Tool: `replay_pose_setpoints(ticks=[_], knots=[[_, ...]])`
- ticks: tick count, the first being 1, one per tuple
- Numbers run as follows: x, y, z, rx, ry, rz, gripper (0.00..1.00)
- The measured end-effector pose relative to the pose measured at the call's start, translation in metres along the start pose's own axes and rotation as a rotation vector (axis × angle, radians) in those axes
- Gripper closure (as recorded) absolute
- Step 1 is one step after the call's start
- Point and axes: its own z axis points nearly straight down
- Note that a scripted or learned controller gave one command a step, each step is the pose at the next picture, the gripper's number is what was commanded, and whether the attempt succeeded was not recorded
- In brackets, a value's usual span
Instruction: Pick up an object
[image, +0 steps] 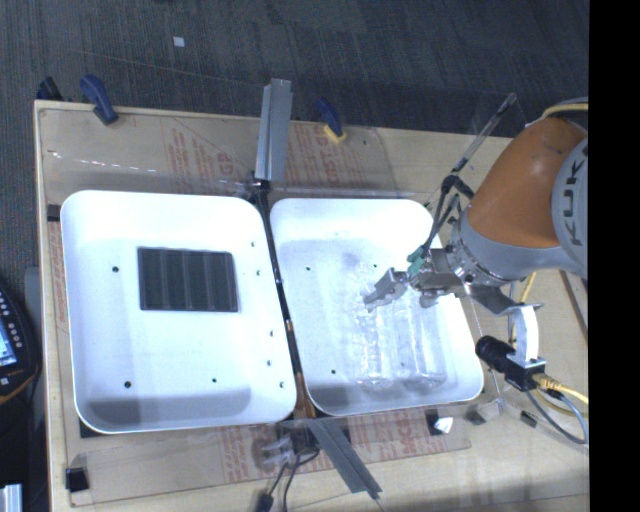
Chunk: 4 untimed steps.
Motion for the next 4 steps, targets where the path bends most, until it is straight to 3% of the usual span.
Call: replay_pose_setpoints(ticks=[1,2,3,4], knots=[[-0.045,0.019,0.016,-0.002,-0.002,0.221,0.00],[-0.038,-0.002,-0.048,-0.004,0.000,0.259,0.00],[0.002,0.025,-0.074,-0.002,-0.001,0.390,0.00],[-0.037,0.041,-0.049,0.001,0.001,0.058,0.00]])
